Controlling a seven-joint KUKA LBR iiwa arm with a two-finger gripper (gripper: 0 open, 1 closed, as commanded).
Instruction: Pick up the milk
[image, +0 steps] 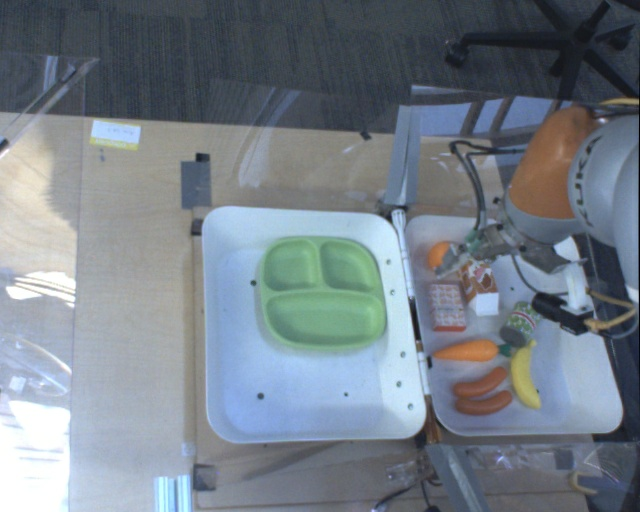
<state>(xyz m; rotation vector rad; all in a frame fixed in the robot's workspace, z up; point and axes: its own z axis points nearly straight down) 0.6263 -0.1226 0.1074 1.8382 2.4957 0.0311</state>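
Green divided plate (322, 295) in left bin (235, 400); right bin (590, 415) holds milk carton (480, 287), carrot (466, 351), sausages (482, 392), banana (525, 376); gripper (478, 250) just above the carton.

Pale wooden bench (120, 330) on a dark carpeted floor (250, 50)

The wood-grain top fills most of the view – bright daylight washes across its left side, with clear plastic sheeting (30, 370) glinting there. A yellow label (115, 133) sits near the far left corner, and a small grey bracket (196, 182) lies closer in. Beyond the far edge, the carpet is dark grey, and the black legs of an office chair base (560, 40) spread at the upper right.
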